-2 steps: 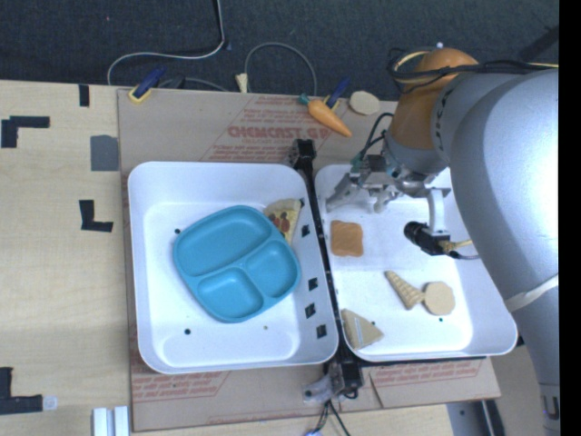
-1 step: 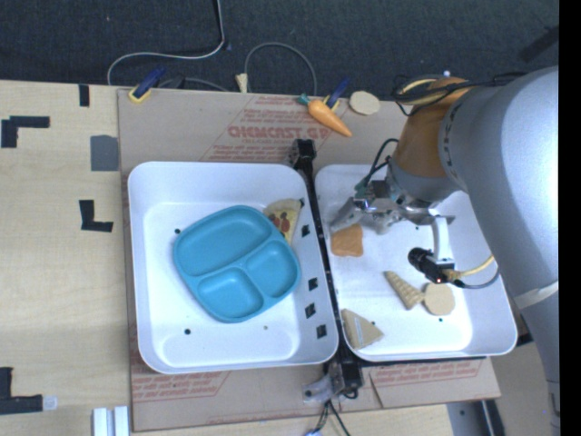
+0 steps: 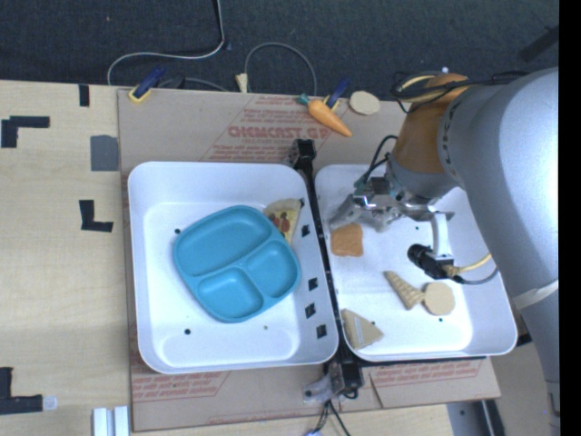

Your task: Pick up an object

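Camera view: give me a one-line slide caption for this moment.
The claw hangs low in the right bin just above a tan food piece, while a blue divided plate sits in the left bin.

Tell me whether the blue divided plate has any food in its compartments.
Empty. The blue divided plate in the left bin shows bare blue in all three compartments; a pizza slice lies beside its upper right edge, not in it.

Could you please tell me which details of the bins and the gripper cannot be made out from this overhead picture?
- Gripper, camera view: the finger gap over the brown toast-like piece is too small and blurred to judge.
- Yellow wedge in the left bin: partly hidden behind the blue divided plate.
- Right bin: its far right part is covered by the grey arm.
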